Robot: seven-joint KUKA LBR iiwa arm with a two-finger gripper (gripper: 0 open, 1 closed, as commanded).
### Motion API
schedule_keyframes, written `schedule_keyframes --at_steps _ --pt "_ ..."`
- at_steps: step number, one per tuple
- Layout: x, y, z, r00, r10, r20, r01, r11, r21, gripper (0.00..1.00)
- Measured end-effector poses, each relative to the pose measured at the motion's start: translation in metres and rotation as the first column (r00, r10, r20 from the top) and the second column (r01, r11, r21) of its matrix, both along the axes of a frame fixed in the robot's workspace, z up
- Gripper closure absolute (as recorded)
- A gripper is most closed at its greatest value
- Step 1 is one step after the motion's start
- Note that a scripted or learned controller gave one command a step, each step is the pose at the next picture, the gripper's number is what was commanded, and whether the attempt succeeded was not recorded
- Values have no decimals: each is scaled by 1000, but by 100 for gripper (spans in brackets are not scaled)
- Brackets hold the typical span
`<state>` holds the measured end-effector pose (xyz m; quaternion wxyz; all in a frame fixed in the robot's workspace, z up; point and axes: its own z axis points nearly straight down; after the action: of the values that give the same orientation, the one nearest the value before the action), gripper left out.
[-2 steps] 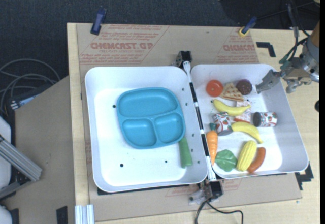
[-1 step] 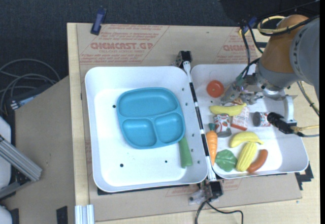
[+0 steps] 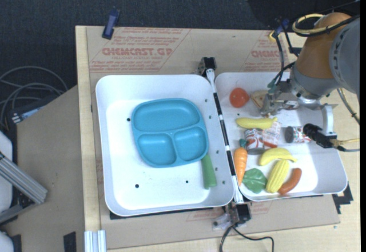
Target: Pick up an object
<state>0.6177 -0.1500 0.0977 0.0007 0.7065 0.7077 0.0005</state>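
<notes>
The right bin (image 3: 337,179) holds several toy foods. A red tomato (image 3: 239,97) lies near its far left, with a yellow banana (image 3: 255,123) below it. Further toward the front are an orange carrot (image 3: 241,160), a second banana (image 3: 276,155), a corn cob (image 3: 278,173), a red sausage (image 3: 290,181) and a green leafy piece (image 3: 254,179). A crumpled red and white item (image 3: 262,139) lies in the middle. My gripper (image 3: 274,102) hangs at the far end of this bin, just right of a tan piece (image 3: 259,98) and above the upper banana.
The left bin (image 3: 108,131) holds a blue divided plate (image 3: 168,132) and a green stick-shaped piece (image 3: 208,171) by its right wall. A small dark and silver object (image 3: 294,134) lies right of the crumpled item. The grey and orange arm (image 3: 320,56) covers the right bin's far right corner.
</notes>
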Motion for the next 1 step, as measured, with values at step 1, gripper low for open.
schedule_keyframes --at_steps 1 --pt "0 0 0 1000 0 0 0 1000 0 0"
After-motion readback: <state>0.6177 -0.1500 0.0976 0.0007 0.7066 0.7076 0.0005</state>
